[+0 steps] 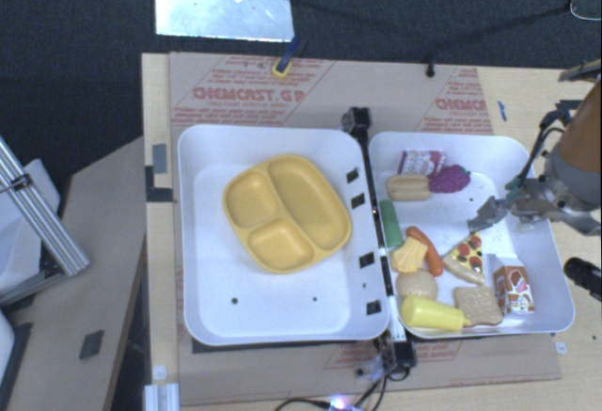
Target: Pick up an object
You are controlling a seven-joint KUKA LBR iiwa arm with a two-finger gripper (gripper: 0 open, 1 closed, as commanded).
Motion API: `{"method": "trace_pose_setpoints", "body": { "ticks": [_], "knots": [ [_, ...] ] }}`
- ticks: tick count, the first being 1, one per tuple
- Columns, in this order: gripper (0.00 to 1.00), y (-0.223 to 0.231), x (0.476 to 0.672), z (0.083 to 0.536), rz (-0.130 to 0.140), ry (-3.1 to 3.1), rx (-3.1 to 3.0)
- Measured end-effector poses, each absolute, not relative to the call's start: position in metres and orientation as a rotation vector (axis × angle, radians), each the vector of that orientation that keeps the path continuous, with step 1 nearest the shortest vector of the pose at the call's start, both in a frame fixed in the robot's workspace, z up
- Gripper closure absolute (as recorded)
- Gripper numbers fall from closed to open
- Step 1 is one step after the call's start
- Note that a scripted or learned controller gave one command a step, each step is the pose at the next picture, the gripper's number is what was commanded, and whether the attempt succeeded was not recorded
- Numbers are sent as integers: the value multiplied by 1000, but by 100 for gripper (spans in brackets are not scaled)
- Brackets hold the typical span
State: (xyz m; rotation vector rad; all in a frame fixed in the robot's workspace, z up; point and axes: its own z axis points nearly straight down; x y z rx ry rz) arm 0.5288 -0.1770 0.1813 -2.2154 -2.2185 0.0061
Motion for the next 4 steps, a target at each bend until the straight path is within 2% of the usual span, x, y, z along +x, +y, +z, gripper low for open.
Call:
{"method": "trace_pose_setpoints", "body": {
  "ticks": [1,3,4],
  "knots": [
    [0,-177,531,185,-1,-2226,-2219],
    [0,-177,525,90,-2,-2222,-2220],
    [100,-178,528,105,-9,-2229,-2227]
  ]
}}
